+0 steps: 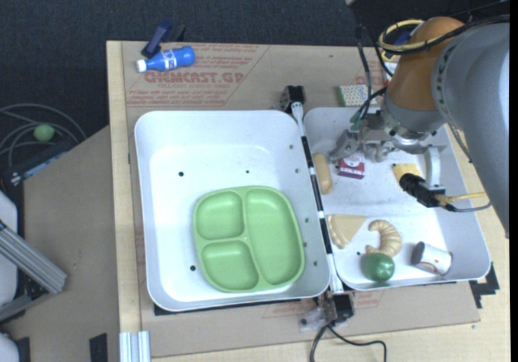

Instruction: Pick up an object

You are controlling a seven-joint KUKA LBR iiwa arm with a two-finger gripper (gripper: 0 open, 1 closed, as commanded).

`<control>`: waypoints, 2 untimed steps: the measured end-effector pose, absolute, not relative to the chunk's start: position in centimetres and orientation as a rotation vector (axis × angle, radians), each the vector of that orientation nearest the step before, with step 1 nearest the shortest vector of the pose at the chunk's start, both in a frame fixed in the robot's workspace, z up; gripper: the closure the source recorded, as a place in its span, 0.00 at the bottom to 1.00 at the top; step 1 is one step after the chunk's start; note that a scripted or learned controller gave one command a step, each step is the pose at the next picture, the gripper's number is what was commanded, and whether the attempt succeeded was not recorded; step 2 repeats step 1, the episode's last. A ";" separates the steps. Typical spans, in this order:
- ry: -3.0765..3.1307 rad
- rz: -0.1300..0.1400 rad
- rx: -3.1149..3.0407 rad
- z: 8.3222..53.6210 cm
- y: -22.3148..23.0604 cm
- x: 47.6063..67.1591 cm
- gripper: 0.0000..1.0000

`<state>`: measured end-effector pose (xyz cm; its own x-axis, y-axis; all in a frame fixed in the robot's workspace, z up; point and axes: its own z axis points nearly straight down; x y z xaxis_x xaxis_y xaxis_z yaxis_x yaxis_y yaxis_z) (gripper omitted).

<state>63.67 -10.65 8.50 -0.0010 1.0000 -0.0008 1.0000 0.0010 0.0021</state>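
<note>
Fingers [354, 144] — just above red-white packet [351, 168]

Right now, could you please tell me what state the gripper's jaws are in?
Gripper: low in the right bin, over a small red-and-white item; whether it is open or shut cannot be told.

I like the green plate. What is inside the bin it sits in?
The left bin holds the green divided plate, whose three compartments look bare. A few dark spots mark the floor. Whatever lies beneath the plate is covered.
</note>
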 end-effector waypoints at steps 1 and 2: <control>2.220 0.003 2.217 9.5 -10.6 63.7 1.00; 2.220 0.003 2.217 9.5 -10.6 63.7 1.00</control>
